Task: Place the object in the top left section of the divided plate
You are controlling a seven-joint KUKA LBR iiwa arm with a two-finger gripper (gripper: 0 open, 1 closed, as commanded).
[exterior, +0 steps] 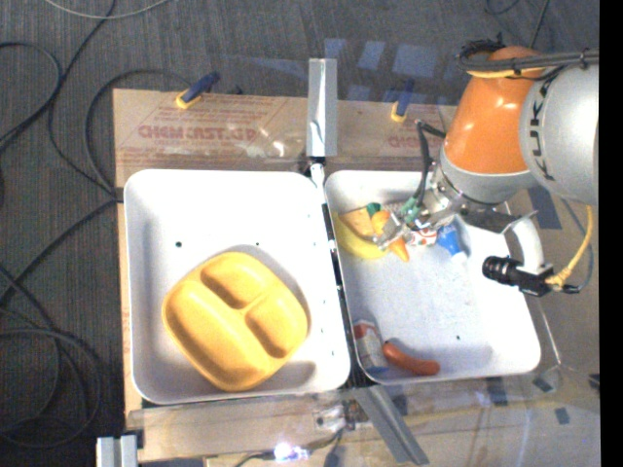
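A yellow divided plate lies in the left bin, with nothing in its sections. My gripper hangs low over the upper part of the right bin, right above a pile of small toys. The pile holds a yellow banana, an orange carrot-like piece and a blue-and-white piece. The wrist hides the fingers and whatever lies under them.
A red sausage and a small white-and-red packet lie near the right bin's front left corner. The arm's orange band and grey body hang above the right bin's far right side. A metal post stands behind the bins' shared wall.
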